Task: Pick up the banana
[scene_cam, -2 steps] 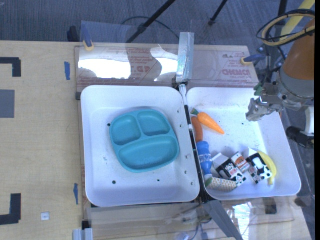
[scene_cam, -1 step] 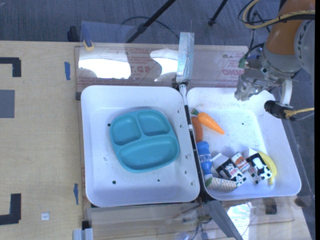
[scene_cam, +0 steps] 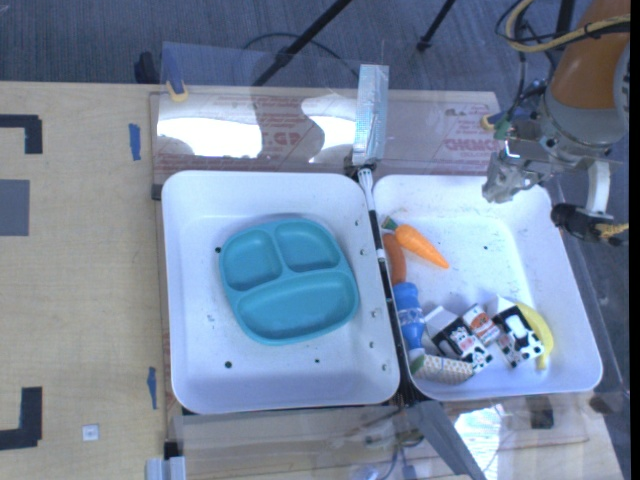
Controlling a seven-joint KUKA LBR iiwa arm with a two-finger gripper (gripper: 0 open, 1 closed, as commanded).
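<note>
The yellow banana (scene_cam: 540,334) lies at the near right corner of the right bin (scene_cam: 575,303), curved along the bin wall and partly covered by a black-and-white toy cow (scene_cam: 522,340). My gripper (scene_cam: 500,187) hangs over the far right edge of that bin, well away from the banana, with nothing seen in it.
In the right bin lie an orange carrot (scene_cam: 422,247), a second orange piece (scene_cam: 394,259), a blue bottle (scene_cam: 408,313), another black-and-white toy (scene_cam: 462,340) and a patterned item (scene_cam: 445,368). The left bin (scene_cam: 190,208) holds a blue divided plate (scene_cam: 289,277). A clear panel (scene_cam: 300,128) stands behind the bins.
</note>
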